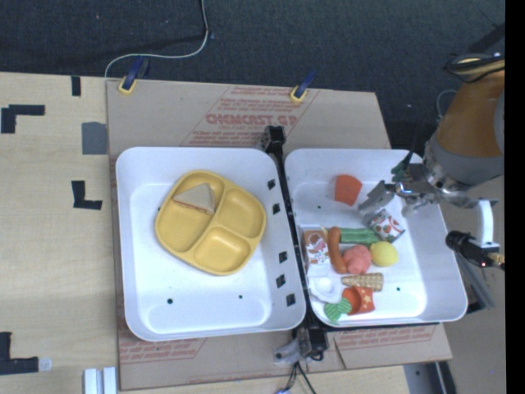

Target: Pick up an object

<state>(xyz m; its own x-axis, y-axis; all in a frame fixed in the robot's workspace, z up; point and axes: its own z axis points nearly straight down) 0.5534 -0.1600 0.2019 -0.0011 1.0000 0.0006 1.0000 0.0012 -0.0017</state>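
Hand (379, 203) over right bin (439, 302), fingers apart, nothing btw them; small red/white packet (390, 227) just below the tips. Orange block (348, 189) near to its left; pile of toy food (349, 261) toward bin front. Step: approach, pre-grasp. Next needs descent w/ fingers straddling one item.

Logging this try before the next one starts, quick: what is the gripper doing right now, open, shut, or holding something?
Gripper: over the right bin, above the toy pile; whether it is open, shut or holding anything cannot be told.
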